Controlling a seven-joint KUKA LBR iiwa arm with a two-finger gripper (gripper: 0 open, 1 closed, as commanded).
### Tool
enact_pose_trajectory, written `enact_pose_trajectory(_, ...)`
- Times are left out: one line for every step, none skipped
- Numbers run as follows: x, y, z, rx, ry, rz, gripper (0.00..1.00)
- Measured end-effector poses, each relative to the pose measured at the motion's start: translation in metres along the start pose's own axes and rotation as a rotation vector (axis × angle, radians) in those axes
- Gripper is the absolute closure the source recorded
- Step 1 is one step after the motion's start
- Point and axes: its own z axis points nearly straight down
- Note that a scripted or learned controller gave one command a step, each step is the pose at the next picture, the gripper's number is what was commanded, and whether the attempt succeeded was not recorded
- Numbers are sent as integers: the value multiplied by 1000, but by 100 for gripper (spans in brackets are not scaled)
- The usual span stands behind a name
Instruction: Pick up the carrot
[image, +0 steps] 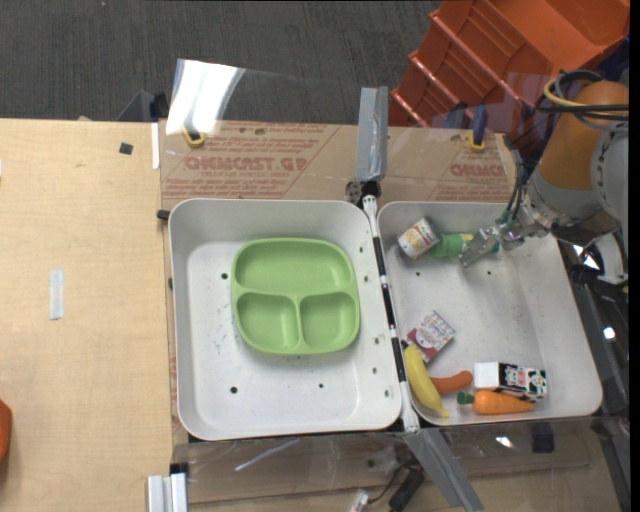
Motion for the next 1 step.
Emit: enact_pose_trajectory(21,-107,1,1,1,65,0)
